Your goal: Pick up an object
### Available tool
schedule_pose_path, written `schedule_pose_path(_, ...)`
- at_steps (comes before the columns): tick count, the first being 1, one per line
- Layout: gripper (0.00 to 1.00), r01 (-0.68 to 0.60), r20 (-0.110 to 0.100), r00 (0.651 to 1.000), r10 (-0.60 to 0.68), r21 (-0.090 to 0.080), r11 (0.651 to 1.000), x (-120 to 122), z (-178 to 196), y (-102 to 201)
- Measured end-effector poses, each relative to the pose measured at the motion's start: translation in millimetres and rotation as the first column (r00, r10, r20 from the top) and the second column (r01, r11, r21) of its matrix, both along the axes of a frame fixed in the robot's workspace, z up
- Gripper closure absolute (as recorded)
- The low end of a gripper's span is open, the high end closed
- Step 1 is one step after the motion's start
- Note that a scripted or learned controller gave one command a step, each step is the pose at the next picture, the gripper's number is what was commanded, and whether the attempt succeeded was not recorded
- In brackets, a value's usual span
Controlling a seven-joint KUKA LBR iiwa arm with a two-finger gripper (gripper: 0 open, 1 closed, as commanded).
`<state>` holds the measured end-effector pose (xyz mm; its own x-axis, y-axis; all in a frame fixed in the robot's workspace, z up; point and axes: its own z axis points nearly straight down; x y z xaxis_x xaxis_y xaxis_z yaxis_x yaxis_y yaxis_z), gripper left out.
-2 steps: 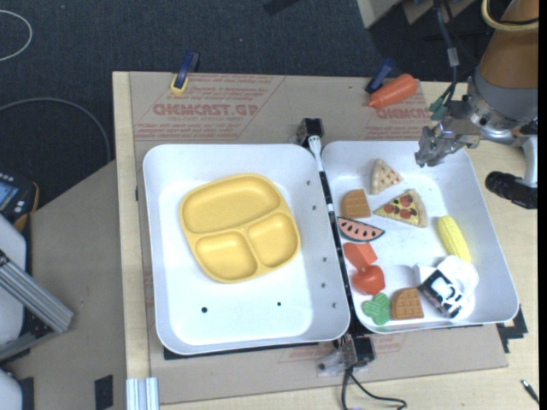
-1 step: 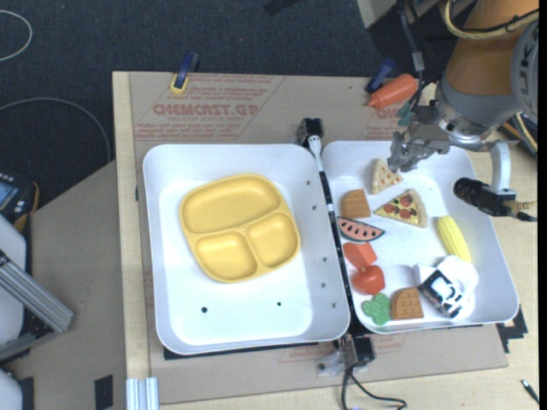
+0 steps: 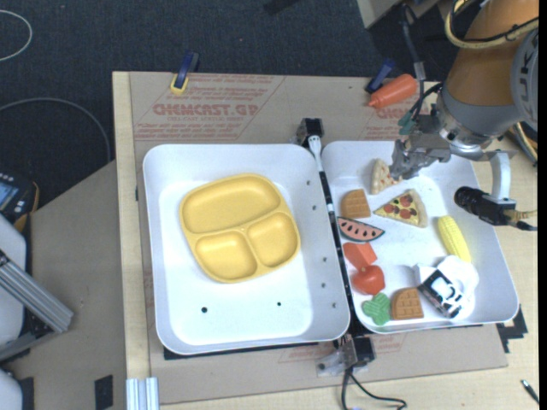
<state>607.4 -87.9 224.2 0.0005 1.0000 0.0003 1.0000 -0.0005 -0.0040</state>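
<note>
Two shallow white bins sit side by side on the tabletop (image 3: 128,229). The left bin (image 3: 162,254) holds a yellow divided plate (image 3: 239,226) with three compartments, lying roughly in the bin's middle.

The right bin (image 3: 491,254) carries a scatter of toy food. Near its far edge lies a pale, tan-edged piece (image 3: 380,176), and just beside it, toward the near side, a pizza slice (image 3: 404,208). To the left of the pizza sits a brown bread-like piece (image 3: 355,204), and below that a watermelon slice (image 3: 359,228). Further toward the near edge come a red piece (image 3: 360,253), a red apple-like toy (image 3: 369,278), a green item (image 3: 377,307) and a waffle-like square (image 3: 407,303). A corn cob (image 3: 453,237) lies along the right side, and a white and black object (image 3: 448,287) rests in the near right corner.

The arm reaches in from the right, and the pincer (image 3: 408,162) hangs over the far part of the right bin, just beside the pale piece and above the pizza slice. Whether its tips are apart or together cannot be told, and no object is seen between them.
</note>
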Motion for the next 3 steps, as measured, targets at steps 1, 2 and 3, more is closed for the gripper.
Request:
schedule_pose_path(1, 1.00, -0.003, 0.008, 1.000, 0.003, -0.001, 1.000, 8, 11, 11)
schedule_pose_path(2, 1.00, 0.001, 0.001, 1.000, -0.001, 0.000, 1.000, 1, -1, -1)
schedule_pose_path(3, 1.00, -0.002, 0.006, 1.000, 0.002, -0.002, 1.000, 15, -7, 7)
